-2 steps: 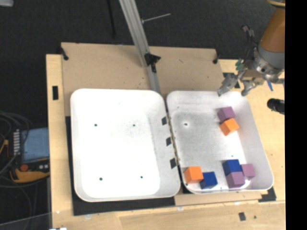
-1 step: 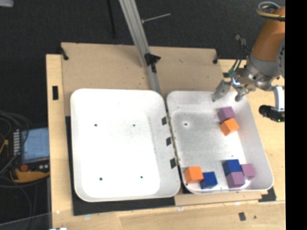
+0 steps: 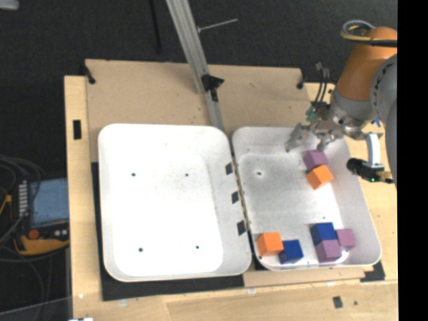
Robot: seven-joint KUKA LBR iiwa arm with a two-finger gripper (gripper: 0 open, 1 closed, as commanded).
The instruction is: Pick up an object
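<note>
Fingers: my gripper (image 3: 313, 141) hung spread wide, grasping nothing.
Nearest block: a purple cube (image 3: 315, 158) lay just below my fingertips in the right bin (image 3: 267, 199) (orange cube (image 3: 320, 176) touching it).
Progress: nothing lifted; descent, squeeze and raise all remained.

gripper (image 3: 309, 139) with spread fingers (image 3: 294, 141) above purple block (image 3: 315, 158), right bin (image 3: 267, 192)

No text, label, brand, number or sign can be read on the bins, the blocks, the arm or the bench.
</note>
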